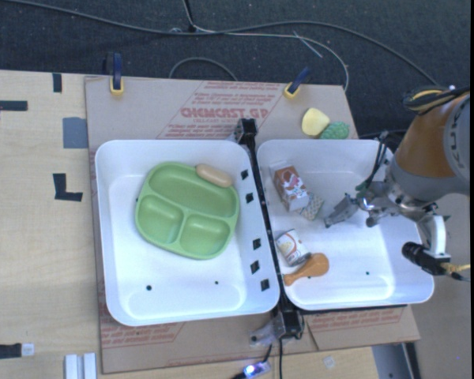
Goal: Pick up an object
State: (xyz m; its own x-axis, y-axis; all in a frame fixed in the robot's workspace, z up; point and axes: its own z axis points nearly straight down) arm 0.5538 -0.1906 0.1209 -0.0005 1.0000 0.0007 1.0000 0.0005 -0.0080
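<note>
My gripper (353, 216) hangs over the right bin (379, 287), in its right half, with the grey arm and orange band coming in from the right. Its two fingers stand apart, open, with only white bin floor between them. To its left lies a red and white carton (291, 188). Nearer the front sit a small printed packet (291, 246) and an orange-brown drumstick-shaped toy (308, 268). All three lie clear of the fingers.
The left bin (118, 283) holds a green divided plate (188, 210) with a tan bread-like piece (213, 174) on its far rim. A black divider (257, 212) runs between the bins. A yellow object (315, 121) and a green one (336, 130) lie outside, behind the right bin.
</note>
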